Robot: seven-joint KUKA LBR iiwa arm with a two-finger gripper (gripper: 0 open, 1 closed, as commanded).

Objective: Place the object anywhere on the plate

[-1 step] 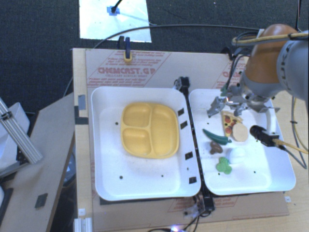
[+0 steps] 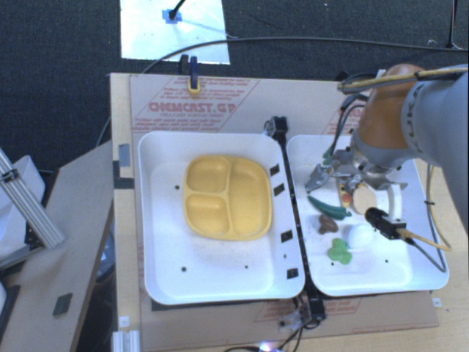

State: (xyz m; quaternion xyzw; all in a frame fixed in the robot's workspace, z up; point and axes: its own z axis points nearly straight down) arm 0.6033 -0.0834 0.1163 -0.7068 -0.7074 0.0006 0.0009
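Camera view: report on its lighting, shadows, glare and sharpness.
Camera view: lighting is even and bright; the two shallow white bins look nearly washed out, with only soft shadows at their walls. The yellow divided plastic plate stays clear, with no hard glare. The grey arm with its orange band is slightly soft, and the small items under it are hard to make out.

Dark carpet (image 2: 58,42) surrounds the bench, bearing a white sheet (image 2: 172,17).
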